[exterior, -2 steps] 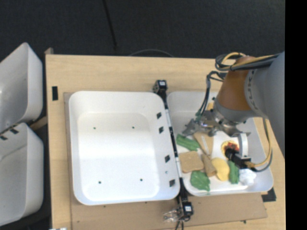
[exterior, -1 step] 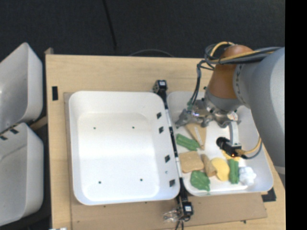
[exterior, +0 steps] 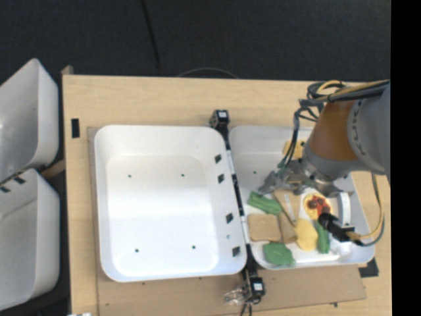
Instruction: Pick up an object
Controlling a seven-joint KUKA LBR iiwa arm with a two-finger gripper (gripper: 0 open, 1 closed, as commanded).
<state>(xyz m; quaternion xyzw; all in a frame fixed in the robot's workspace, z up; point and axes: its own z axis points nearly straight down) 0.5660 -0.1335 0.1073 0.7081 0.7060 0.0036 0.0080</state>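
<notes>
The arm reaches in from the right over the right bin (exterior: 256, 143), its orange band above the wrist. My gripper (exterior: 281, 184) hangs low in that bin, just above and beside a long green piece (exterior: 264, 205). Close by lie a tan bread-like slab (exterior: 264, 227), a second green piece (exterior: 279, 254), a yellow piece (exterior: 306, 235), a small green stick (exterior: 323, 240) and a white item with red and yellow marks (exterior: 314, 206). Nothing shows between the fingers. The arm hides part of the bin's right side.
The left bin (exterior: 158, 203) is a shallow white tray beside the right one, split from it by a ridge with black clips (exterior: 230, 196). Cables loop by the arm at the upper right. White boxes stand at the far left off the bench.
</notes>
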